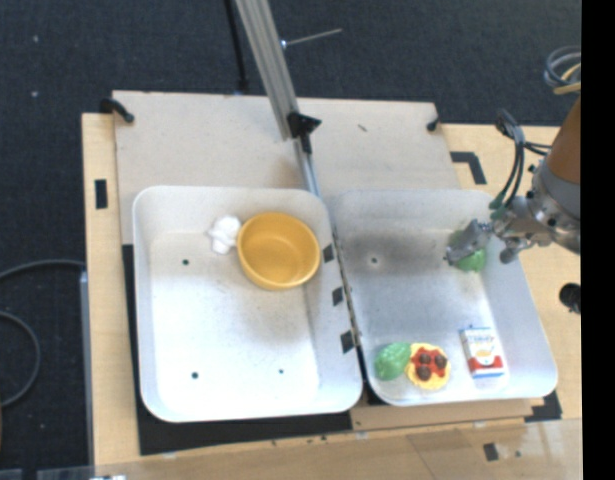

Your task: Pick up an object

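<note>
Two white bins sit on the desk; in the right bin [507, 298] we see the jaws [471, 246] closed around a small green object [472, 260], near its far right side.

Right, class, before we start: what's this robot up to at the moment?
The arm reaches into the right bin from the right, its end effector at a small green object near the bin's upper part. Whether it has gripped it is unclear. A green toy, a plate of red fruit and a small carton lie along the near edge. The left bin holds a yellow bowl.
</note>
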`<move>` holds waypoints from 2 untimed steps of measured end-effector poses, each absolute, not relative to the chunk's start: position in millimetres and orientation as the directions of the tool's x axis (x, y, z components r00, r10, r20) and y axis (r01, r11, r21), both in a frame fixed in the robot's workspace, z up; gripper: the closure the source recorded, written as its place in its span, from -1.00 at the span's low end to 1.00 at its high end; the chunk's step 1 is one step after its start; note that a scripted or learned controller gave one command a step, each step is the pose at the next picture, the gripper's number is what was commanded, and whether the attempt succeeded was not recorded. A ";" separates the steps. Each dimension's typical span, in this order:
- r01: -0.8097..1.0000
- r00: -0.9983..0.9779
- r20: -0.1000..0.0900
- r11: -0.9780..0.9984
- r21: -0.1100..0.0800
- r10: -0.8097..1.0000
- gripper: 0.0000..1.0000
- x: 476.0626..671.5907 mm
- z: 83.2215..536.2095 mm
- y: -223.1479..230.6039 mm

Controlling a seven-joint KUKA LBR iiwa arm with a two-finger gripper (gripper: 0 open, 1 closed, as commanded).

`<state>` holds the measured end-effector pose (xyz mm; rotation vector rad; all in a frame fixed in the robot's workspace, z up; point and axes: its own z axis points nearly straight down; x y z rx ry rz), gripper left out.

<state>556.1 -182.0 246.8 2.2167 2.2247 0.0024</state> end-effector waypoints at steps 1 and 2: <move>1.000 -0.003 0.001 0.003 0.002 1.000 -1.00 556.2 246.8 -181.9; 1.000 0.001 -0.002 -0.001 -0.003 1.000 -1.00 555.7 203.5 -188.4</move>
